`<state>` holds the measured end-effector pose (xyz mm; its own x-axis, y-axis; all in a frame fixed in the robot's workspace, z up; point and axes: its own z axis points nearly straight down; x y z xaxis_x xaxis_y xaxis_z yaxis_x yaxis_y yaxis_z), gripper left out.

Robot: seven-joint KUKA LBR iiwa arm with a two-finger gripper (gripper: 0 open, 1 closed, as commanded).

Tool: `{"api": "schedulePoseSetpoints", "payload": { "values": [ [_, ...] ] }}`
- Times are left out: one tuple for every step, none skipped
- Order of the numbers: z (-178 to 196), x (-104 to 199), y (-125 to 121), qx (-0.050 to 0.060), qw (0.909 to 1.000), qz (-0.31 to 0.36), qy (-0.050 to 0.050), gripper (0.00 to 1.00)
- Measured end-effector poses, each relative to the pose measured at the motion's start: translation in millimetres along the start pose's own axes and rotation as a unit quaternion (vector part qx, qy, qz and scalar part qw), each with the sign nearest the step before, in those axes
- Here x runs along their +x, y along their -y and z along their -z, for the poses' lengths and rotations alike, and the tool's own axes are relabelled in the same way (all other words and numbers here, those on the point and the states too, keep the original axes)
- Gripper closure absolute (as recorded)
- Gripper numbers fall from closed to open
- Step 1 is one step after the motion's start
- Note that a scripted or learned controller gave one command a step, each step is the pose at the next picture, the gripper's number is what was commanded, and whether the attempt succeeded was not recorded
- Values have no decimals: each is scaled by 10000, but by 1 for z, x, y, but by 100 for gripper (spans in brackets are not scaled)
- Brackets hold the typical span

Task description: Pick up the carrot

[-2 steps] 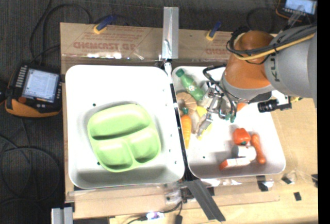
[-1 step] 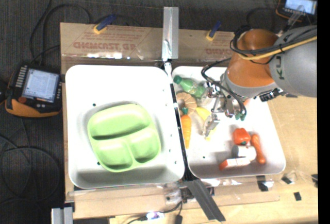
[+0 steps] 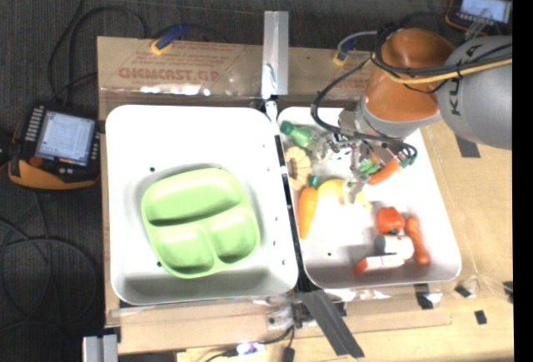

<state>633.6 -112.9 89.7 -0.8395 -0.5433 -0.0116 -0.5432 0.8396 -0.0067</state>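
The carrot [image 3: 306, 209] lies in the right bin [image 3: 441, 265], close against that bin's left wall, green top towards the far end and tip pointing towards the near edge. A yellow item [image 3: 331, 188] lies just beside it on the right, and a green bottle [image 3: 298, 134] sits near the far left corner of the same bin. Further right are an orange-red toy [image 3: 388, 220] and a slim orange piece [image 3: 416, 240]. The left bin [image 3: 125, 127] holds a green divided tray [image 3: 200, 220].

The gripper [image 3: 360, 180] hangs over the middle of the right bin, to the right of the carrot and apart from it. The state of the fingers cannot be told: cabling and wrist hardware clutter that area. A small orange piece [image 3: 384, 172] shows beside the wrist, but whether it is held cannot be determined.

Assessment: the approach stage is in hand; the carrot is not yet grasped. To do it well, the gripper should shift left until centred over the carrot's thick upper half, with the fingers closing across its width. The bin wall on one side and the yellow item on the other leave little room, so a straight vertical descent is advisable.
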Motion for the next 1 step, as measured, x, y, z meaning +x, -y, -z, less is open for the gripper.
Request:
{"api": "schedulePoseSetpoints", "payload": {
  "values": [
    [-4,-3,53,-164,9998,-22,-139,0]
  ]
}}
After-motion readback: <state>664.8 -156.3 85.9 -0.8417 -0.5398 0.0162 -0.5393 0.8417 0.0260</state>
